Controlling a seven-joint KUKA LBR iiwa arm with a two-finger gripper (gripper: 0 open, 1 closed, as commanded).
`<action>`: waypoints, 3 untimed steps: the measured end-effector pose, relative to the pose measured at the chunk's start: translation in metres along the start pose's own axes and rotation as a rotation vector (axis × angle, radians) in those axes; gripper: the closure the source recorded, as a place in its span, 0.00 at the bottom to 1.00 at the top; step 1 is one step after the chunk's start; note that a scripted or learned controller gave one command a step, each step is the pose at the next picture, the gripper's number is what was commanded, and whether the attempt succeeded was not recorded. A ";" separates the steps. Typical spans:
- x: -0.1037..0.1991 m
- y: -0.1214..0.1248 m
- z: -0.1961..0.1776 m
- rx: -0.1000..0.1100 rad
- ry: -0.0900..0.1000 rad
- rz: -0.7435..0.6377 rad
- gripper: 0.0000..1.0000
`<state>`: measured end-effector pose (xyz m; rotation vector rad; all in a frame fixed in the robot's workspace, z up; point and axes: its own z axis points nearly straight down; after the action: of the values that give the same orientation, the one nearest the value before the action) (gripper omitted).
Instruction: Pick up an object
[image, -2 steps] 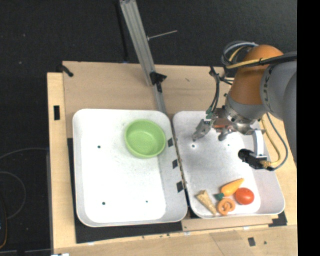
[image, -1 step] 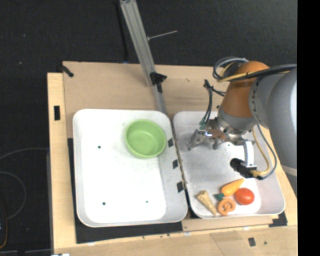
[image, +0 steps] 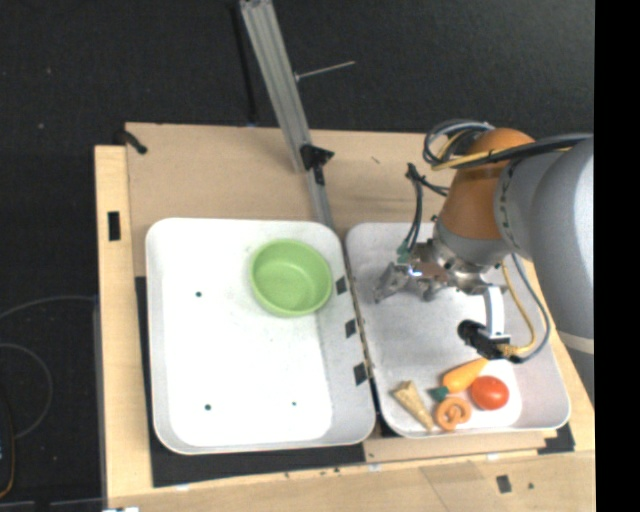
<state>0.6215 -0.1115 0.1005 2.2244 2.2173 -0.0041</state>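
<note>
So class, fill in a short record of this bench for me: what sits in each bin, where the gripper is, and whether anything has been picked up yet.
left bin: one green bowl, near the far right corner
right bin: tomato, orange slice, yellow-orange piece, tan wedge, all clustered at the near end
gripper: over the far part of the right bin, apart from the food cluster
held item: none seen between its fingers
task status: nothing picked up yet
</note>
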 end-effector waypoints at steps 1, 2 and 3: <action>-0.001 0.001 -0.012 -0.004 0.001 0.004 1.00; -0.006 0.000 -0.056 -0.006 0.002 0.001 1.00; -0.014 -0.004 -0.115 -0.008 0.001 0.000 1.00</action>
<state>0.6174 -0.1255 0.2151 2.2204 2.2134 0.0059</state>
